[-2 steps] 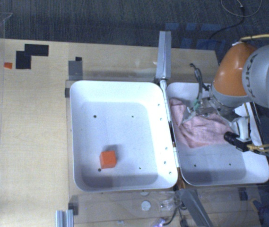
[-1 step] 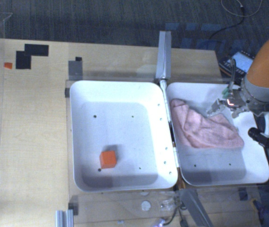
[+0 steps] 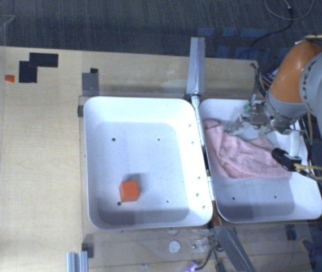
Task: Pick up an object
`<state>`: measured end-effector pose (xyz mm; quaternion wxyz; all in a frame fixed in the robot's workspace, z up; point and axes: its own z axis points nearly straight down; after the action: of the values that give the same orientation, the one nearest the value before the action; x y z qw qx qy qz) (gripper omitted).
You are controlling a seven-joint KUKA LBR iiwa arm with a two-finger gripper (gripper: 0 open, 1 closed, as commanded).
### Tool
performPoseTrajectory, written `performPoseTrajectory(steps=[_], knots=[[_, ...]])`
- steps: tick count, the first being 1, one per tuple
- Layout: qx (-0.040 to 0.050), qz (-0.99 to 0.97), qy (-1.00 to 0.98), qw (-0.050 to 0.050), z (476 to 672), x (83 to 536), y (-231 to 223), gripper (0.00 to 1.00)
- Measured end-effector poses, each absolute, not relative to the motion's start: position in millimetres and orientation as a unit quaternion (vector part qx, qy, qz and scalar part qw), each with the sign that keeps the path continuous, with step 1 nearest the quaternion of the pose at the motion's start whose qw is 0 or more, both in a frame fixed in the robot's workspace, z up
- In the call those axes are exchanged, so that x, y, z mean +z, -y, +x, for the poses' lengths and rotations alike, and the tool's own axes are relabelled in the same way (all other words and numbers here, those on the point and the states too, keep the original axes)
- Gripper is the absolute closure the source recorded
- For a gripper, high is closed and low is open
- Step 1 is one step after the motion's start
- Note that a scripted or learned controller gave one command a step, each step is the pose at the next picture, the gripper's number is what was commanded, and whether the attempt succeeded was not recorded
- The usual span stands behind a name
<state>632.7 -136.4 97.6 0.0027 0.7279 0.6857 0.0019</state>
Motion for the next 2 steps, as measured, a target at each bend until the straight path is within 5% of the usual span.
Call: performPoseTrajectory(steps=[1,2], knots=[[0.0041,0.675,-0.738,0.006,586.8,90.2,143.1,0.00],[0.0045,0.655,-0.756,0.008,503.8,91.3,129.4,0.00]])
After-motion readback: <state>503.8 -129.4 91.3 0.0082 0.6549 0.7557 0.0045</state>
